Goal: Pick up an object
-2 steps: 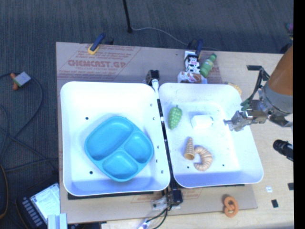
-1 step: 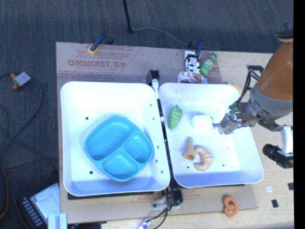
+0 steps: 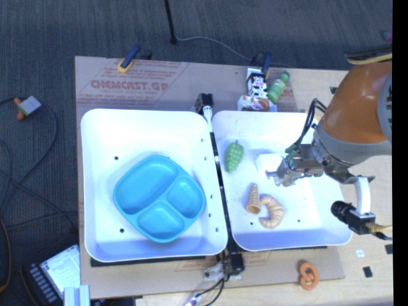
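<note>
Hovering hand [image 3: 280, 174] above-right of croissant [image 3: 272, 211].

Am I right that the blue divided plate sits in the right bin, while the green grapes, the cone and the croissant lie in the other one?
Not quite: the camera view shows the blue divided plate in the left bin. The green grapes, cone and croissant lie in the right bin.

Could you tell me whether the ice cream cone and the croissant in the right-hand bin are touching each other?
Touching. The camera view shows the ice cream cone lying with its wide end against the croissant, with no white bin floor between them there.
</note>
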`<action>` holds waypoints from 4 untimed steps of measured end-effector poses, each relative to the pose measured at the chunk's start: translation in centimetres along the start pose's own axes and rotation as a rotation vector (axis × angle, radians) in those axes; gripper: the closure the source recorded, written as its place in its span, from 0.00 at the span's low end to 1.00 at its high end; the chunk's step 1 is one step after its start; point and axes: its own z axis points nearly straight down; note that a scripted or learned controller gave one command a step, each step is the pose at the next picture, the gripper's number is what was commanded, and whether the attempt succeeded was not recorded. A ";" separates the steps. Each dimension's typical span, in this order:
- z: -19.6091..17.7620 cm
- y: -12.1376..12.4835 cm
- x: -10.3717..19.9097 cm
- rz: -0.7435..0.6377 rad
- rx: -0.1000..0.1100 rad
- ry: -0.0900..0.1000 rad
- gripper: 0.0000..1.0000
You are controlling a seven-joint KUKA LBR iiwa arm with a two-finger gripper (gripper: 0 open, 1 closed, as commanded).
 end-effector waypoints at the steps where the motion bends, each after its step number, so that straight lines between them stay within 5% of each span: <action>1: -0.7 -0.7 1.5 0.000 0.000 0.001 1.00; 2: 3.0 2.1 -5.5 0.003 0.000 -0.003 1.00; 3: -1.1 -0.7 -3.3 0.001 -0.001 0.000 1.00; 4: 0.1 -0.7 0.0 0.000 0.000 0.000 1.00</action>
